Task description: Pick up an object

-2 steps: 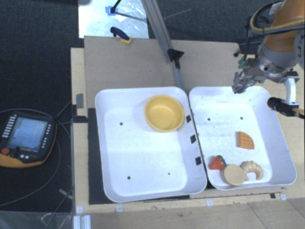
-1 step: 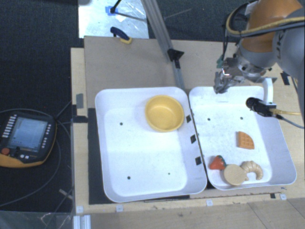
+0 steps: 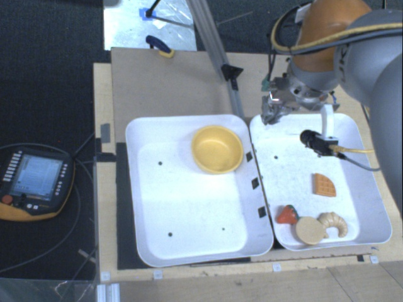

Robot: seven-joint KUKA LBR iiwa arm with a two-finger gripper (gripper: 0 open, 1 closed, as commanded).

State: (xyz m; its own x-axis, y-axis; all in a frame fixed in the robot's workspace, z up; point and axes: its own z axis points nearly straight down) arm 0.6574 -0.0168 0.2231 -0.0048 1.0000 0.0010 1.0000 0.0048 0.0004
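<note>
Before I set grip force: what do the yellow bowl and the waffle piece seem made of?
The yellow bowl looks like moulded plastic: uniform colour, smooth with a soft sheen. The waffle piece is probably a plastic or rubbery toy, matte orange-brown with a faint grid; too small to tell which.

A grey robot arm [image 3: 371, 49] enters from the right side of the picture and bends down and leftward, its thick rounded link filling the upper right corner. An orange band [image 3: 330, 17] caps the joint just above the wrist, with yellow and black cables looping around it. Below the band the wrist narrows to a metal gripper [image 3: 272, 114] pointing down and slightly left, its tip too small and dark to make out clearly.
</note>
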